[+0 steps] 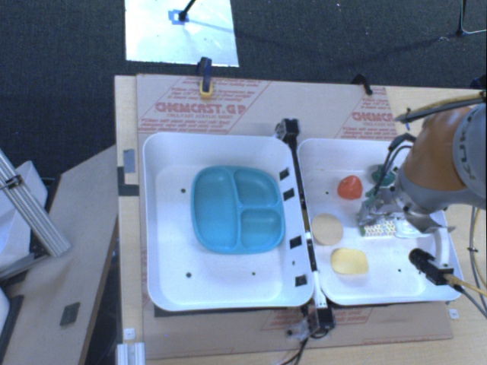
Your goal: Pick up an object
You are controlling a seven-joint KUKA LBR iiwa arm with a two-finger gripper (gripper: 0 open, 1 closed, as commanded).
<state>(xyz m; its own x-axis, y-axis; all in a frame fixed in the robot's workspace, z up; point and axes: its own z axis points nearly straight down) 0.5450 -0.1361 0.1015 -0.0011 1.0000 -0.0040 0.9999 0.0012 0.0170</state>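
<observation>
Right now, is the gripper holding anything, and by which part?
Cannot tell: the gripper is low in the right bin near the red object, fingertips unclear.

The left bin (163,204) holds a divided plate (236,209). In the right bin (335,154) lie three items: a ball (350,187) farthest back, a disc (328,229) nearer, and a lump (349,261) nearest. The gripper (378,220) sits right of the disc.

Two white bins sit side by side: the left bin (163,226) and the right bin (396,280). One blue tray (234,208) lies in the left bin. Right of the tray, in the right bin, lie three small things: one red piece (349,187), one tan disc (328,229), one yellow piece (349,261).
</observation>
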